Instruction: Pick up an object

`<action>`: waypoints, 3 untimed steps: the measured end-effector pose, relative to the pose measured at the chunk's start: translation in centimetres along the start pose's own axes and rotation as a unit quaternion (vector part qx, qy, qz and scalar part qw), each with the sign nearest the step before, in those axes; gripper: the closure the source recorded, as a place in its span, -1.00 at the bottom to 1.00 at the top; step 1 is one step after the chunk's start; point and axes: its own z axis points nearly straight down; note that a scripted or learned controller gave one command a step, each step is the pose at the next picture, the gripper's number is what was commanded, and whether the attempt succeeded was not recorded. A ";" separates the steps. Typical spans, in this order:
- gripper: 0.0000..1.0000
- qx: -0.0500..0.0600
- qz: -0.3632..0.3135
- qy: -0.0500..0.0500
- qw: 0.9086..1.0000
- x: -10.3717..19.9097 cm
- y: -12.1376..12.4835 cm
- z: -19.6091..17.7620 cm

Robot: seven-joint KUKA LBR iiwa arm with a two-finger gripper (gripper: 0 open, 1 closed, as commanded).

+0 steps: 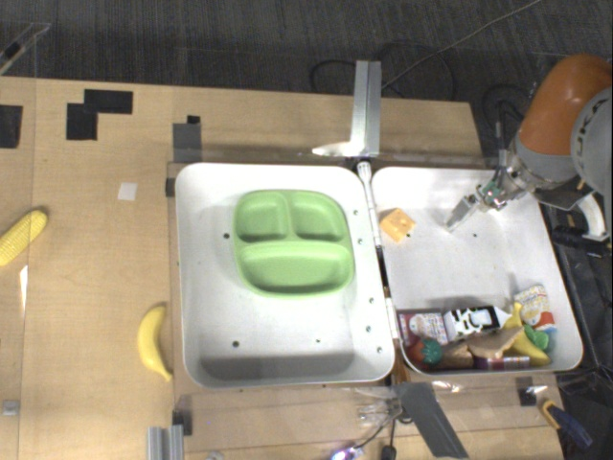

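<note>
The gripper (463,213) hangs over the right bin (479,286), its fingers slightly spread and pinching nothing. A small orange cube (397,224) lies near it by the bin's left wall. A pile of items (479,333) fills the near edge. The green tray (291,241) sits in the left bin (201,257).

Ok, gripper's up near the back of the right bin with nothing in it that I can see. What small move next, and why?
Probably shift the gripper left toward the small orange block, then lower onto it. The block lies alone near the right bin's left wall, apart from the cluttered pile in the bin's front corner, so it looks like the easier grasp. The gripper hangs apart from both.
</note>
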 end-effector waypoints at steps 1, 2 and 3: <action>-1.00 -0.008 0.158 -0.011 0.987 4.7 2.7 -2.2; -1.00 -0.009 0.085 -0.012 0.996 11.5 0.2 -0.1; -1.00 -0.007 0.153 -0.012 0.988 8.4 4.3 0.0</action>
